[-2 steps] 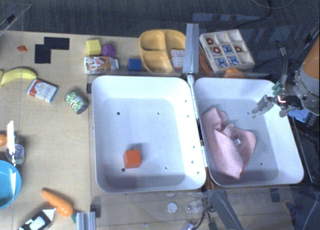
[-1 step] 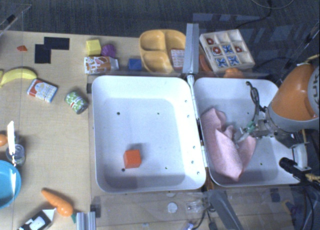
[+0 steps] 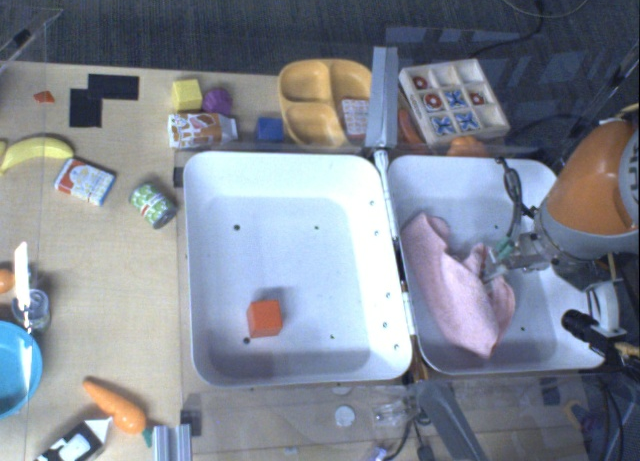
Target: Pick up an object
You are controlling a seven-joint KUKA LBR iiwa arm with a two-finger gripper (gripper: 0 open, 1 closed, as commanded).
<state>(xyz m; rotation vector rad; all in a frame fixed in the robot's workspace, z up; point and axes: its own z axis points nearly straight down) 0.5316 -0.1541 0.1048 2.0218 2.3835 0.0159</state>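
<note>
A pink cloth [image 3: 452, 287] lies crumpled in the right bin [image 3: 530, 341], running from its upper left toward its lower middle. My gripper [image 3: 492, 263] comes in from the right and sits low against the cloth's right edge, partly sunk into its folds. An orange cube [image 3: 265, 318] rests alone in the left bin [image 3: 300, 189], near the front left. The grey arm with its orange band [image 3: 592, 189] hangs over the right bin's right side.
Behind the bins stand a yellow divided tray [image 3: 322, 99], a tic-tac-toe board [image 3: 452, 99] and small blocks [image 3: 200, 99]. On the wooden bench to the left lie a banana [image 3: 35, 152], a small can [image 3: 153, 204], a carrot [image 3: 117, 405] and a blue bowl [image 3: 15, 369].
</note>
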